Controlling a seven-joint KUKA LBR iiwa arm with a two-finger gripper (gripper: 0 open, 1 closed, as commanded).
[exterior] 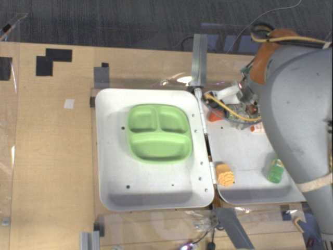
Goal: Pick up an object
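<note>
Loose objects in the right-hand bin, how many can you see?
3: a small orange-red piece near the back left corner, a yellow-orange item at the front left, and a green item at the front right beside the arm. The arm may hide more.

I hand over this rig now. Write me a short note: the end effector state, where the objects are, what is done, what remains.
End effector: low at the back of the right bin, near an orange piece; whether it holds anything cannot be told.
Objects: orange-yellow item at the right bin's front left; green item at front right, partly behind the arm. Green divided tray in the left bin.
Done: no pick confirmed.
Left: grasp and lift one object.
</note>
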